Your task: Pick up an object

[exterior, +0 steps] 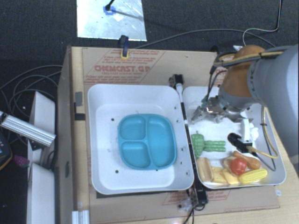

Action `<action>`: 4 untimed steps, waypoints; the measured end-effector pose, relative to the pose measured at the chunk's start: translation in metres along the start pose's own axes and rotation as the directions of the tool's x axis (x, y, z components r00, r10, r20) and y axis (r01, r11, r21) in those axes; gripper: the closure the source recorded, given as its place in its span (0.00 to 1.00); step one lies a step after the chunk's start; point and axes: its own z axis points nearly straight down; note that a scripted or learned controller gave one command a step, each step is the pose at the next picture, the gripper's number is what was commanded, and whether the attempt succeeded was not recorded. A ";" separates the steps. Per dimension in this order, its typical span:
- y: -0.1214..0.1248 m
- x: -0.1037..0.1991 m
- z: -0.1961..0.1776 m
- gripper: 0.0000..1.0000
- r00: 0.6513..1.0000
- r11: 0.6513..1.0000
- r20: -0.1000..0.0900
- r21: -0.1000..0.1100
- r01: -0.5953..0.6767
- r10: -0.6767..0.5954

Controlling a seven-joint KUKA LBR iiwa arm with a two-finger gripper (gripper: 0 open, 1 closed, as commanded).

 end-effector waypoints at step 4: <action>0.008 -0.002 0.000 0.00 1.000 1.000 0.001 0.000 -0.002 0.002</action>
